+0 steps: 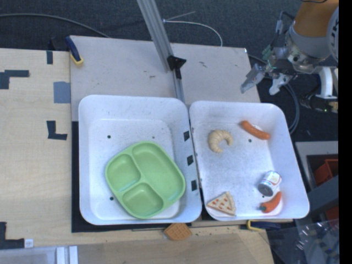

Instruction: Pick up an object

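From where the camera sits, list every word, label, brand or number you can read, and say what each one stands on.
No text can be read anywhere in this view.
The small can in the right bin has a label, but it is too small and blurred to read.
The green divided plate bears no markings.

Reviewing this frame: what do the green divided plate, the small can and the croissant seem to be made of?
Green divided plate: looks like moulded plastic, with an even matte colour and soft rounded compartment edges.
Small can: seems to be metal, with a silvery shiny end; toy or real is unclear.
Croissant: probably a plastic or rubber toy, with a smooth, uniform pale tan surface; real pastry cannot be ruled out.
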### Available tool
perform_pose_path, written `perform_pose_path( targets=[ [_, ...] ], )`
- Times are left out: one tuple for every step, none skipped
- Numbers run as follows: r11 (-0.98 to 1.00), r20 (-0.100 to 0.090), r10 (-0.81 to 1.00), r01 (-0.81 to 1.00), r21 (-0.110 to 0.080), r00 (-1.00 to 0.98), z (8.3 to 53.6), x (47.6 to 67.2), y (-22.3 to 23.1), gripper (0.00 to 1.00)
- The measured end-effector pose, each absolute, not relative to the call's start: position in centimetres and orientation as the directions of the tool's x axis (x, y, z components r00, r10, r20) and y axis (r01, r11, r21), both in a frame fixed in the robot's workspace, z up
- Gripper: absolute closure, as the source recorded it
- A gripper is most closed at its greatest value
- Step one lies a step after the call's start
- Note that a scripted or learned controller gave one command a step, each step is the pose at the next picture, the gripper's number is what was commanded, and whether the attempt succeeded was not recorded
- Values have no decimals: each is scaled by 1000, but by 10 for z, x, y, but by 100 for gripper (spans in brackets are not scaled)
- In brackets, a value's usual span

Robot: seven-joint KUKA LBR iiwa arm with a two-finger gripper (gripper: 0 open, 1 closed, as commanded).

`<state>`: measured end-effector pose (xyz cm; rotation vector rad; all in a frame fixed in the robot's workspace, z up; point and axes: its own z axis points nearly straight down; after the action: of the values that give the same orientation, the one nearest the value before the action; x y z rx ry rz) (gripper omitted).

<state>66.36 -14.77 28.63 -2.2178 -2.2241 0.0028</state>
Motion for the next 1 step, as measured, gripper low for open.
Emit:
perform_pose_path(
  targets=[
    [2,-1,1000,1000,-2,-2,286,664,-148,0]
  ],
)
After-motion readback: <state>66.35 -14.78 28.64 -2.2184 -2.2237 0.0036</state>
